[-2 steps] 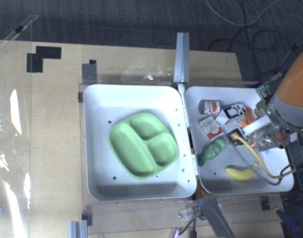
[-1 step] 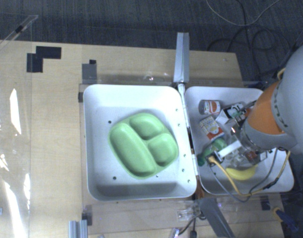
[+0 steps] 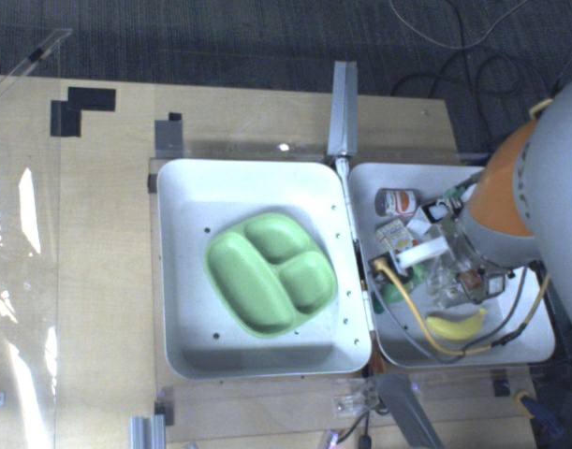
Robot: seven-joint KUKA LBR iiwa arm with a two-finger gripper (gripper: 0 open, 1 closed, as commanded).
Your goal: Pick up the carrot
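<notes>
My gripper (image 3: 445, 283) hangs low over the middle of the right bin (image 3: 538, 344), in among a cluster of small items. The grey arm with its orange band (image 3: 501, 199) reaches in from the right and hides much of that bin's right half. A yellow banana (image 3: 456, 325) lies just in front of the gripper. A small can (image 3: 396, 201) lies at the bin's back left. A dark green item (image 3: 390, 295) sits by the bin's left wall.
The left bin (image 3: 183, 251) holds a green divided plate (image 3: 271, 274) in its middle. A yellow cable (image 3: 412, 311) loops from the gripper across the right bin's floor. A small printed packet (image 3: 395, 235) lies beside the can. A metal post (image 3: 344, 110) stands behind the divider.
</notes>
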